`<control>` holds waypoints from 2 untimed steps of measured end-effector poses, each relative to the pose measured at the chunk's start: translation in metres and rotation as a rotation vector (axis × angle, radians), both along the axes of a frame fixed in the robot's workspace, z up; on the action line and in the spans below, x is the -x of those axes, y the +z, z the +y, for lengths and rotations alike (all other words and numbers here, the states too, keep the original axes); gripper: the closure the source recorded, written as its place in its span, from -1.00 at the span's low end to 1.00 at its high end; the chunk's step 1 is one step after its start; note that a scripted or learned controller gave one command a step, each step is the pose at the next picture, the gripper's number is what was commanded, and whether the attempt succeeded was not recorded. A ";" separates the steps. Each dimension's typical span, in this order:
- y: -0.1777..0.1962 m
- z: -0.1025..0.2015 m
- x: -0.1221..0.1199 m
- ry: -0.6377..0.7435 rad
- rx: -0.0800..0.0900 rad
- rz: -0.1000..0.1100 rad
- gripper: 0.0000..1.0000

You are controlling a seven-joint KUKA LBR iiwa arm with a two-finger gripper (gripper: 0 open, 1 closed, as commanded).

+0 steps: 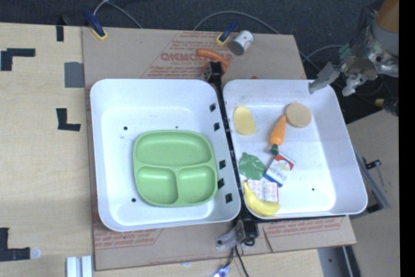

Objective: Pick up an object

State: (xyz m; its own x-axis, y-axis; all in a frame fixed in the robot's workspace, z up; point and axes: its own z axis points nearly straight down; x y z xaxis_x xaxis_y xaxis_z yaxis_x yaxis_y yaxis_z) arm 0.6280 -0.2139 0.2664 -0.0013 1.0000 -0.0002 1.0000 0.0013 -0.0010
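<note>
You'll see the gripper (pixel 337 78) just off the right bin's (pixel 337 159) top-right corner; its grasp can't be told. The carrot (pixel 278 131) lies mid-bin, beside a round cookie (pixel 299 115)

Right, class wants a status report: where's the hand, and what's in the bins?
Hand above right bin's far right corner, nothing seen in it. Carrot, banana, packets untouched. Green tray in left bin.
</note>
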 end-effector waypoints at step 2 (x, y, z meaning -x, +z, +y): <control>-0.180 0.073 0.041 0.000 0.001 -0.002 -1.00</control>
State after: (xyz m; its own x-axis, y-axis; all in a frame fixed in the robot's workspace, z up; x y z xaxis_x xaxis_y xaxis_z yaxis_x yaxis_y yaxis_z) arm 0.5869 -0.1405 0.0864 -0.0010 1.0000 -0.0013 1.0000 0.0010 0.0010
